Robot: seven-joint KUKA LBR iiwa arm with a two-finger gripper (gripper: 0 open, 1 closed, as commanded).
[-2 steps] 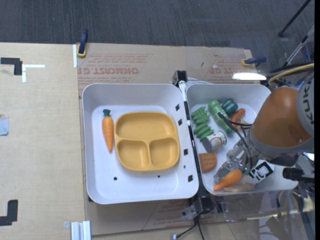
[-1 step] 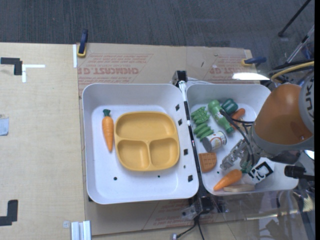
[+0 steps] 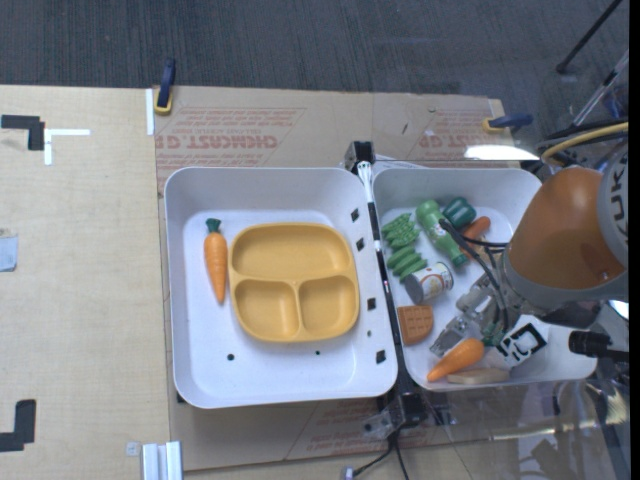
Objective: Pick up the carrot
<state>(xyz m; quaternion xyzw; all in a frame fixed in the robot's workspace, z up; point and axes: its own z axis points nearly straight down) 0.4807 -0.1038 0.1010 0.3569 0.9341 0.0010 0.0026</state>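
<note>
Crowding the gripper (image 3: 468, 326): carrot (image 3: 455, 359), cracker (image 3: 415, 323), can (image 3: 430, 282)

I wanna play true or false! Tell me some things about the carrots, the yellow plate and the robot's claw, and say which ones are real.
1. A carrot lies in the left bin beside the yellow plate. True.
2. The yellow plate has carrots piled in it. False: its three sections hold nothing.
3. The claw is over the right bin. True.
4. The right bin has no carrot. False: another carrot lies near its front edge, right by the claw.
5. The green toy food is in the left bin. False: it is in the right bin.
</note>
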